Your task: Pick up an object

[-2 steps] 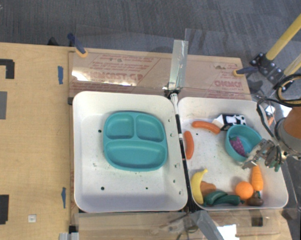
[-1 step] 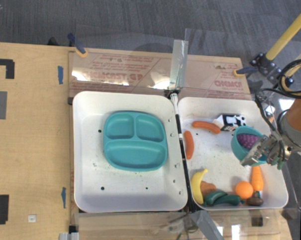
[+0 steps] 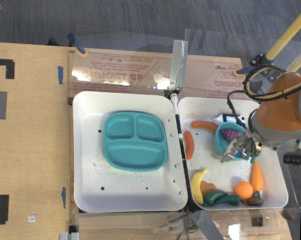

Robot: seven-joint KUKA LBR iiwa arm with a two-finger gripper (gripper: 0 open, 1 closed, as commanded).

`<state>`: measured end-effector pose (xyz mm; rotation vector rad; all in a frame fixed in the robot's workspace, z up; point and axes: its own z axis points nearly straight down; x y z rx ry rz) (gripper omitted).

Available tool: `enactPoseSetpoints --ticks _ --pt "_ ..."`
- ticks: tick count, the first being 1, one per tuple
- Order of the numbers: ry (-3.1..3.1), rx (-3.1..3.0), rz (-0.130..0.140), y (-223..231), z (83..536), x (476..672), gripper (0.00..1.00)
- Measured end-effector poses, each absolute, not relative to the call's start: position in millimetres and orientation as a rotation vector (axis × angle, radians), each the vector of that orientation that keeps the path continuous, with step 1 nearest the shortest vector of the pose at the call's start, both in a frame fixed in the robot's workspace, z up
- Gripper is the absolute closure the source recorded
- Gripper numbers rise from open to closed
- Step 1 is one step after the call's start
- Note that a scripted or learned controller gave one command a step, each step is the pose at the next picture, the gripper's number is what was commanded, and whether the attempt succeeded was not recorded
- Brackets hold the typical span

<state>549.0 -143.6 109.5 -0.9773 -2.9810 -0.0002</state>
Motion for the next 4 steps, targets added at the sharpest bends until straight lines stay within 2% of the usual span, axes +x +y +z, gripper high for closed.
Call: enactPoseSetpoints --ticks 1,2,3,4 --pt "-2.988 -0.980 -0.001 -145 112 551.6 0.00" --pt "-3.012 -0.876 0.005 -113 91 603.2 0.00" --pt "-2.997 -0.984 -0.001 -155 91 584.0 0.00" --pt "-2.981 -1.028 -0.005 -168 90 592.1 0.00"
